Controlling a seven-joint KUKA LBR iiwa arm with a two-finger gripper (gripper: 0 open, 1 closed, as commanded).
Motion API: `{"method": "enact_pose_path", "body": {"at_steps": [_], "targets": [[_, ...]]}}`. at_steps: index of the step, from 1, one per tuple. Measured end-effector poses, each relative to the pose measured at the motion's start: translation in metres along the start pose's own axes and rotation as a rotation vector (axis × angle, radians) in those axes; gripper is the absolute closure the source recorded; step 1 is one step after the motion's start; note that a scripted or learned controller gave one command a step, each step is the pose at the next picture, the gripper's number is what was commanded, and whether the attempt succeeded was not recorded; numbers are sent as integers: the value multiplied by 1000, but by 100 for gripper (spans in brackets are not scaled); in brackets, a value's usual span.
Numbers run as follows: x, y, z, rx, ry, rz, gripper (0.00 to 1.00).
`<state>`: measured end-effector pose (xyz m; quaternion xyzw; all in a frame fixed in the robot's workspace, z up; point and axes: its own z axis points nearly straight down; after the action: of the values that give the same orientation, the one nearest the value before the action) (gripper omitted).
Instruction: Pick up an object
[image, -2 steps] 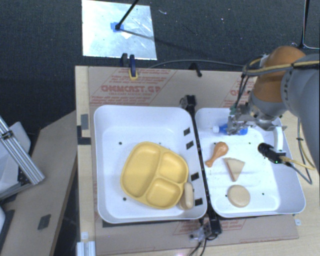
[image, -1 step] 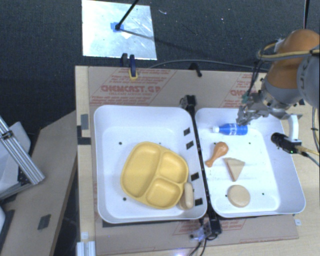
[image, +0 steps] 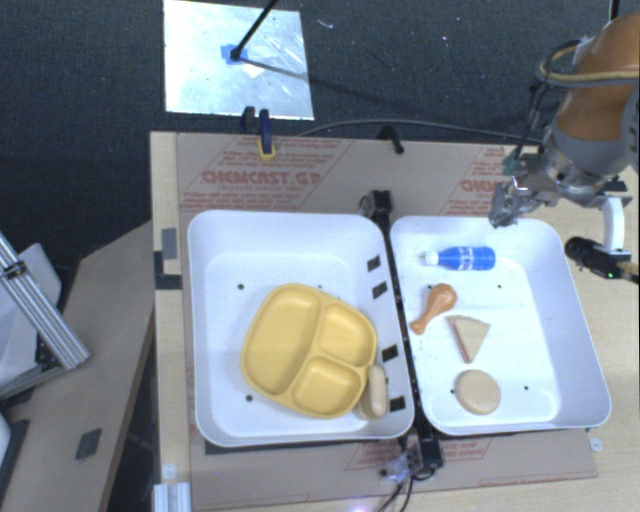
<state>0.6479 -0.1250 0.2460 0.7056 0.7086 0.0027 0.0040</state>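
We look down on a pale wooden worktop (image: 120, 300) set against dark carpet, with a brown cardboard sheet (image: 270, 170) printed in red letters lying under two shallow white bins side by side. Beyond the worktop's far edge a shiny silver sheet (image: 235, 60) lies on the carpet.

The left bin (image: 290, 235) holds the largest item — a yellow divided tray (image: 310, 350) with three compartments, tilted a little in the bin's middle. A small tan bread roll (image: 375, 392) lies touching the tray's near right edge, close to the bin's wall.

The right bin (image: 545, 300) carries four smaller things, all apart from one another. At the far end lies a blue bottle (image: 462, 258) with a white cap, on its side, cap pointing left. Nearer us, a tan wedge (image: 467, 335) sits in the middle, and a round beige biscuit (image: 477, 391) rests near the front. An orange drumstick (image: 433, 305) lies slantwise to the left of the wedge, its thick end toward the bottle.

The grey arm with its orange band (image: 600, 60) comes in at the upper right. Its jaws (image: 505, 212) hang above the right bin's far rim, just beyond the bottle and a little to its right — we cannot tell how far apart they stand, and we see nothing between them.
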Motion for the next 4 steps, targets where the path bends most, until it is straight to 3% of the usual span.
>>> {"method": "enact_pose_path", "body": {"at_steps": [1, 4], "targets": [[0, 1, -16, 5, 1, 0, 100], [151, -27, -2, 9, 3, -3, 100]]}}
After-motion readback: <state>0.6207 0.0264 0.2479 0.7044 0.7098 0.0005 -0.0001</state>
